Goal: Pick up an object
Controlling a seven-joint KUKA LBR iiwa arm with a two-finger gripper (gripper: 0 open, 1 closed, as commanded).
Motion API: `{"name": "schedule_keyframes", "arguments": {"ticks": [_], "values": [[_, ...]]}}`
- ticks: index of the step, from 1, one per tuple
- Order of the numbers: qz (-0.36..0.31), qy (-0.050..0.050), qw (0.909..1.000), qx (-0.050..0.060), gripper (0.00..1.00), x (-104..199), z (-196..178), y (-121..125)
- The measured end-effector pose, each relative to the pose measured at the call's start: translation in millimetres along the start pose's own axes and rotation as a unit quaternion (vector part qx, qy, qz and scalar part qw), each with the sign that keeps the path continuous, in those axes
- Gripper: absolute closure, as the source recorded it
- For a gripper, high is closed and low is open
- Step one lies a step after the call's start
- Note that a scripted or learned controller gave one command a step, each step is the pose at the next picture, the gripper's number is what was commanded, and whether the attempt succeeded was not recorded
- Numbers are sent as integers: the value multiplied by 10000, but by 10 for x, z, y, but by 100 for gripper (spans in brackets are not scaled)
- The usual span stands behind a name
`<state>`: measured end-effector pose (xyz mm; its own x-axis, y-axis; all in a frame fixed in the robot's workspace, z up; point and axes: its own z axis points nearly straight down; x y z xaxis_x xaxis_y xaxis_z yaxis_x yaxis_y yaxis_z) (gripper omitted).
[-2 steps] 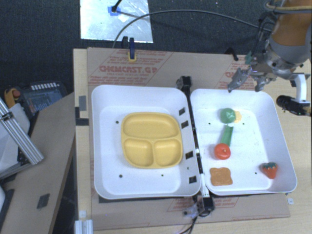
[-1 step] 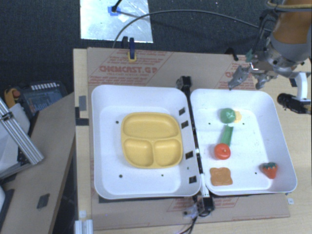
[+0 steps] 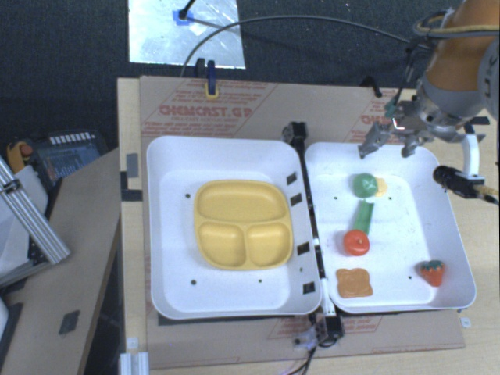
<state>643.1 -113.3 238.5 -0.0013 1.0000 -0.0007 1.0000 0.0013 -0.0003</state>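
Observation:
My gripper (image 3: 388, 145) hangs over the far edge of the right bin (image 3: 445, 209), fingers spread open with nothing between them. Below it in that bin lie a green round toy with a yellow piece (image 3: 364, 184), a green stick-shaped toy (image 3: 362, 215), a red tomato (image 3: 356, 243), an orange toast-like piece (image 3: 355, 283) and a red strawberry-like toy (image 3: 431, 272). The green round toy sits a short way in front of the fingers, apart from them.
The left bin (image 3: 168, 209) holds a yellow divided tray (image 3: 242, 223). A black clamp bar (image 3: 306, 209) runs between the bins. A foil sheet (image 3: 183, 22) lies beyond the bench, and cables arc over the back.

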Motion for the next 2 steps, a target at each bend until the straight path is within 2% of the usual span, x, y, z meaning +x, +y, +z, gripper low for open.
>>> {"name": "schedule_keyframes", "arguments": {"ticks": [2], "values": [[2, 2, 10000, 1, 0, 1, 821, -16]]}}
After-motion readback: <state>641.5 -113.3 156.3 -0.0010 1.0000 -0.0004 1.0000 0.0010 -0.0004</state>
